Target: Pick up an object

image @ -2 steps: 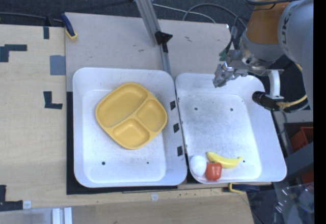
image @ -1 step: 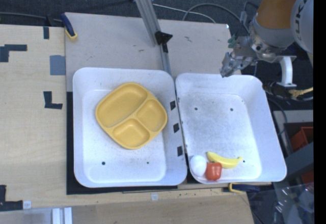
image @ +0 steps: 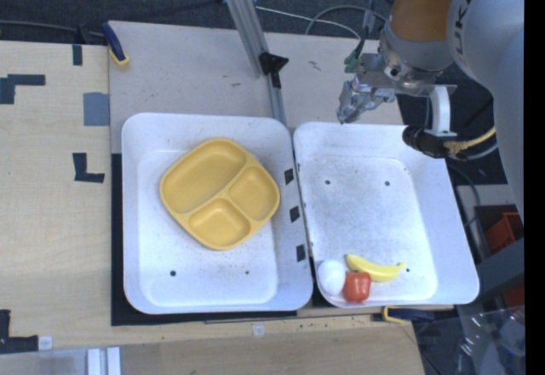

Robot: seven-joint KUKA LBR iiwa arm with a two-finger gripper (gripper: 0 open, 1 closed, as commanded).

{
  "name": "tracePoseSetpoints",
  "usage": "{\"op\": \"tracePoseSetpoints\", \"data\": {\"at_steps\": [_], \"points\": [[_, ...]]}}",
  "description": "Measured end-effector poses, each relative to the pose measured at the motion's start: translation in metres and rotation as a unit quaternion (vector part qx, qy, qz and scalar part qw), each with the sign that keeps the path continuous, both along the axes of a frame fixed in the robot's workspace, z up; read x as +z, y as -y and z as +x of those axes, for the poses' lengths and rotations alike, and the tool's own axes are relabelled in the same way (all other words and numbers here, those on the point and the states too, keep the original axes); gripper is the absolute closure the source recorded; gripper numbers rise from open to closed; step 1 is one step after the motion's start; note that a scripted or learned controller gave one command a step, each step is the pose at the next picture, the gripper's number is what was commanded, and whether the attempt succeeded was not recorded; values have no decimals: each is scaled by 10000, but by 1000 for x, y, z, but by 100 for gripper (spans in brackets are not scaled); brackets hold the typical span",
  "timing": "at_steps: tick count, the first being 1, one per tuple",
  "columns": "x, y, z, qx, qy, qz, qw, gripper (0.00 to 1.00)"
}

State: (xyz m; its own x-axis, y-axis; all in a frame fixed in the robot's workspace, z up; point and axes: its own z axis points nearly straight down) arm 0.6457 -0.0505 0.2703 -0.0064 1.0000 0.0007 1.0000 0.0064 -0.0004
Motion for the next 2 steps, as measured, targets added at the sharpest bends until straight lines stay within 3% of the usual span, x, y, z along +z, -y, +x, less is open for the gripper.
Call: {"op": "tracePoseSetpoints", "data": {"at_steps": [2], "points": [[-5,-104,10,1,-3,1,10000,100]]}}
